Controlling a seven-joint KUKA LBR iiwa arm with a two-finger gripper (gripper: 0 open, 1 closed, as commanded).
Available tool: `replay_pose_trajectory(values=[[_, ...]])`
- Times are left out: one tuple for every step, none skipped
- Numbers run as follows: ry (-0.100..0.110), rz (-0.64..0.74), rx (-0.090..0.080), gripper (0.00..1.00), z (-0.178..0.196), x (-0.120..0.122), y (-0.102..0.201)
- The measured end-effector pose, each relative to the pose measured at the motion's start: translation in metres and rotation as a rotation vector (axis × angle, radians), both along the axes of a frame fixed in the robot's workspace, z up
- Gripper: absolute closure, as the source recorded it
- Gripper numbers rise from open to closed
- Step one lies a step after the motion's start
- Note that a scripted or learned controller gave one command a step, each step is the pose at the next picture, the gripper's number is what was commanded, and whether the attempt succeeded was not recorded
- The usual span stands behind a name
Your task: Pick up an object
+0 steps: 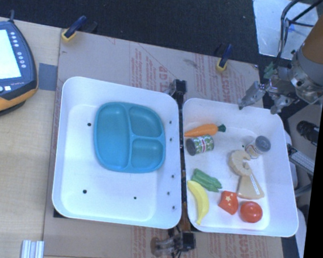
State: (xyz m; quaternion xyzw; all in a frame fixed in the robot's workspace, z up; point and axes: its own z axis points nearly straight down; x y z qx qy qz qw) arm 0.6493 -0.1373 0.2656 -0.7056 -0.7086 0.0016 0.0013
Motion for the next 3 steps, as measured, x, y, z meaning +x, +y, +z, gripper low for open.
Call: replay_pose_trajectory(values=[[0.004,0.002,0.0,0.0,-0.129,0.006,0.02],[-0.018,0.003,0.002,0.0,-0.165,0.013,0.027],[0.001,0.003,0.001,1.0,-0.163,0.007,0.025]])
